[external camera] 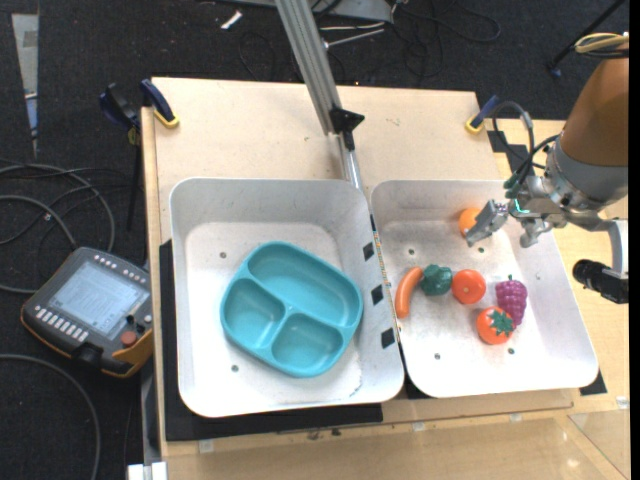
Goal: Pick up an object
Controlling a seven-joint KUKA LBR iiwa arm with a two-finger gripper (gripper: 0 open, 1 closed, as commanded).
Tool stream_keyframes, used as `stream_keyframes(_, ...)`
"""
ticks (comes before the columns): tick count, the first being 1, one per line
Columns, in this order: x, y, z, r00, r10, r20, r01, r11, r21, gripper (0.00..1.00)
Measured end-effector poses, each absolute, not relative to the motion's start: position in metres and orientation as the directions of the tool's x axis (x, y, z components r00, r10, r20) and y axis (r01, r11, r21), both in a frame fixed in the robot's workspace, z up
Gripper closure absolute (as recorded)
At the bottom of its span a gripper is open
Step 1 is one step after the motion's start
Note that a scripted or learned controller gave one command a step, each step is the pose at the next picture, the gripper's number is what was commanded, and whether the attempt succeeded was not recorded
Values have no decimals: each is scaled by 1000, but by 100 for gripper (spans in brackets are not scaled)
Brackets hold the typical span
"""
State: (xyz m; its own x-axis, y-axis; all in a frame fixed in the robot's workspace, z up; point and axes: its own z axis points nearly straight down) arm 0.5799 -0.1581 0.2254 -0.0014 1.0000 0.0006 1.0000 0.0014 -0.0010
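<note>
While the fingers (510,224) gape empty, six toy foods (468,286) lie beside one teal tray (290,309)

Robot arm (600,108) with a rounded orange band above a grey wrist, black cables looping beside it, and a metallic grey gripper (510,220).
</note>
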Motion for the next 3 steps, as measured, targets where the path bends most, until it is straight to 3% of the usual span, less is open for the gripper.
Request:
stream_keyframes(2,588,-162,117,1,1000,0,1000,-1,-6,0)
stream_keyframes(3,588,-161,94,0,1000,0,1000,0,-2,0)
